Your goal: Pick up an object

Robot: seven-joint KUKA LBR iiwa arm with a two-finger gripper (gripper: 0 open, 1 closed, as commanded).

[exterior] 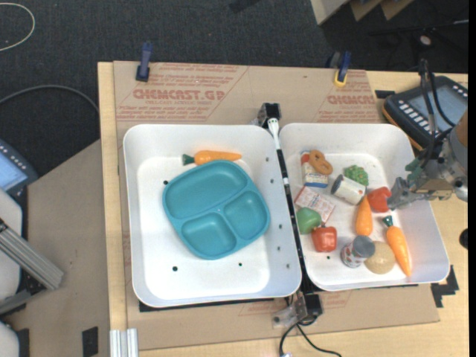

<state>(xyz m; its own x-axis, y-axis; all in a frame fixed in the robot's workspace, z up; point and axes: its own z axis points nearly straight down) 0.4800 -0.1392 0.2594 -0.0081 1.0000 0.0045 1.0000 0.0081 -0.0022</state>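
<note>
We are seeing the gripper reaching in from the right over the right bin. It is hanging just beside a red piece, but whether it is open or closed we cannot tell. Nothing is showing between its tips. In this bin are also lying two carrots, a red pepper, a green pepper, a can and a pretzel. In the left bin a teal tray is resting, with another carrot just beside it.
</note>
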